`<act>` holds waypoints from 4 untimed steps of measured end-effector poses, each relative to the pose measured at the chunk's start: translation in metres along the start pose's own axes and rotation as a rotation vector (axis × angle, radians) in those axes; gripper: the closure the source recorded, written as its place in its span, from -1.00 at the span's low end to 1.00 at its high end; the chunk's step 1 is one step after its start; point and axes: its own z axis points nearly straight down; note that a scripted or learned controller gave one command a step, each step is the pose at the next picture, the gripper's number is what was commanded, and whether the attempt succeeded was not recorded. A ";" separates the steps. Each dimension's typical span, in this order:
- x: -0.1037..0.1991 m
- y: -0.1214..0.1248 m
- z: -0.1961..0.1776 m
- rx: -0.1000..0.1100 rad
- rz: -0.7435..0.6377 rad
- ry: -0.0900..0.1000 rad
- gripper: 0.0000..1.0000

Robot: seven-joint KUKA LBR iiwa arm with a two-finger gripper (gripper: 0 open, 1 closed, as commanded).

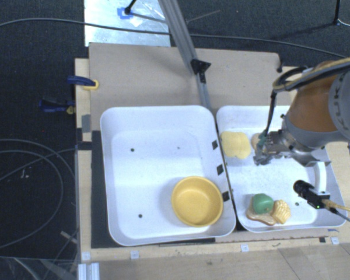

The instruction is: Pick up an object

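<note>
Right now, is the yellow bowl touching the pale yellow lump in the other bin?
Apart. The camera view shows the yellow bowl in the left bin and the pale yellow lump in the right bin.

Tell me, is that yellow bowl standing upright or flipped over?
Upright. The yellow bowl in the left bin shows its open hollow and rim facing up, with nothing visible inside.

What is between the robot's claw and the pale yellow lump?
Almost nothing: in the camera view, a thin strip of bare white bin floor separates the gripper from the pale yellow lump.
</note>
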 end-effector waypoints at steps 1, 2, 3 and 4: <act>0.000 0.002 -0.054 -0.002 0.000 -0.001 1.00; 0.049 0.005 -0.050 0.003 -0.005 0.002 1.00; 0.097 0.018 -0.052 0.003 -0.005 0.002 1.00; 0.154 0.011 -0.060 0.004 -0.007 0.003 1.00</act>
